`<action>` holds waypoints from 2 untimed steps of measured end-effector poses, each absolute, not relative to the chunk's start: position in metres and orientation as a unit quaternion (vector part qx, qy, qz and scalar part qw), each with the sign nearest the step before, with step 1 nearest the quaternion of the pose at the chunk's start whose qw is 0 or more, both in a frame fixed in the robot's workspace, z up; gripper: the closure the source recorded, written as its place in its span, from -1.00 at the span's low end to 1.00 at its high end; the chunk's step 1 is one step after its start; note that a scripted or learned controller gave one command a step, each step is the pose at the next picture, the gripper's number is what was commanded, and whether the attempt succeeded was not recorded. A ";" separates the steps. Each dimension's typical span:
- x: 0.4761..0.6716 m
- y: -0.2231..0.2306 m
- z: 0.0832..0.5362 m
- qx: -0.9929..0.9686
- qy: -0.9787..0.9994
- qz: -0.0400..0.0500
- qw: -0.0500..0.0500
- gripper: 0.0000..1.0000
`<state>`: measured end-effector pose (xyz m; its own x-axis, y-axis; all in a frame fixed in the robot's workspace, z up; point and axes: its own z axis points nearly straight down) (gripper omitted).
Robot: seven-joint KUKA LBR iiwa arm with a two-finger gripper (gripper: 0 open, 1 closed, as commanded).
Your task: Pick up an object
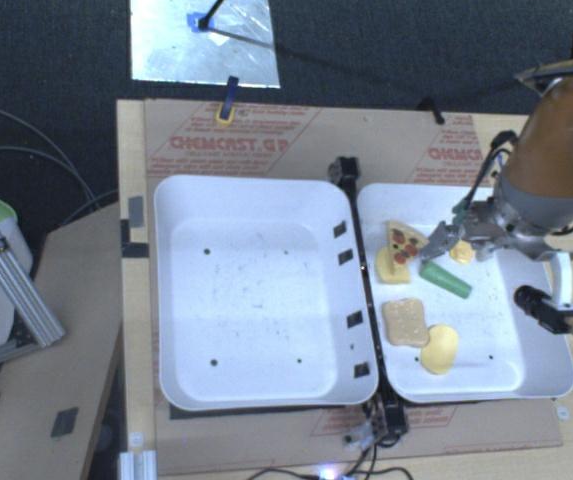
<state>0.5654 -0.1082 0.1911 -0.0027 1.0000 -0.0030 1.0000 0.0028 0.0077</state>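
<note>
The right bin (541, 368) holds several toy foods. A pizza slice (403, 240) lies near its left wall with a pale yellow piece (392, 271) just below it. A green cylinder (447, 279) lies slantwise in the middle, and a small yellow item (461, 253) sits above it. A tan cracker-like square (405, 321) and a yellow oval (440, 349) lie toward the front. My gripper (444, 240) hangs low over the bin, between the pizza slice and the small yellow item, just above the green cylinder's upper end. I see nothing lifted.
The left bin (256, 293) stands beside it, with a black divider (358, 268) between the two. The grey and orange arm (556, 168) covers the right bin's far right corner. A black part (541, 308) sticks out over the right rim.
</note>
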 end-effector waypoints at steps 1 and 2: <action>0.484 -0.096 0.086 0.708 0.706 0.000 -0.002 -1.00; 0.530 -0.054 0.239 0.703 0.711 0.006 0.007 -1.00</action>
